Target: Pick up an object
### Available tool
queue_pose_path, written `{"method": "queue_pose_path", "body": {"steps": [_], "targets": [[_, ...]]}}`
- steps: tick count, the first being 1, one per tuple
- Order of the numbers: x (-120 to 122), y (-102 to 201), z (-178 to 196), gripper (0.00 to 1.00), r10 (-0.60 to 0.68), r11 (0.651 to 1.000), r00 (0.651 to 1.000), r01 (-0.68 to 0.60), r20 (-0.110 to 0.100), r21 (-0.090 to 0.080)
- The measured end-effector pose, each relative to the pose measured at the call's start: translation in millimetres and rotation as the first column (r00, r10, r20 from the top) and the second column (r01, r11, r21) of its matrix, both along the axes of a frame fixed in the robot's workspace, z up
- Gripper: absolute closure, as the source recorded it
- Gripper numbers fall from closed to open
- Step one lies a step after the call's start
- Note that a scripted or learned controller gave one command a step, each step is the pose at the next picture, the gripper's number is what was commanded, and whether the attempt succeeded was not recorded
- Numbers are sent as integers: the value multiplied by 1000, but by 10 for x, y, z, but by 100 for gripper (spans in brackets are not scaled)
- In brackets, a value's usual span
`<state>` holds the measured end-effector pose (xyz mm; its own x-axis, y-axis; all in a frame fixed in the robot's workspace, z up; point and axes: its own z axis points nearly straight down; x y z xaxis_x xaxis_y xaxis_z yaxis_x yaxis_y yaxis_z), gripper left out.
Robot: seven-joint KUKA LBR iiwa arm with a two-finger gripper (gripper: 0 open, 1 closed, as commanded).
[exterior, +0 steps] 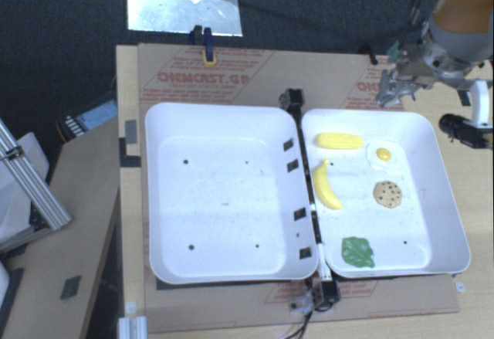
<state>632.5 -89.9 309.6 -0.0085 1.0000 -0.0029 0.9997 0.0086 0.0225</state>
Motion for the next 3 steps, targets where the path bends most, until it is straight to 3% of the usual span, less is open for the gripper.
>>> {"method": "queue_pose_path", "body": {"steps": [1, 2, 3], "targets": [[29, -147, -1895, 100, -9, 1000, 999, 9, -36, 4], [71, -148, -1792, 0, -7, 1000, 1000, 7, -21, 2], [81, -149, -1679, 100, -5, 1000, 1000, 5, -18, 2]]}}
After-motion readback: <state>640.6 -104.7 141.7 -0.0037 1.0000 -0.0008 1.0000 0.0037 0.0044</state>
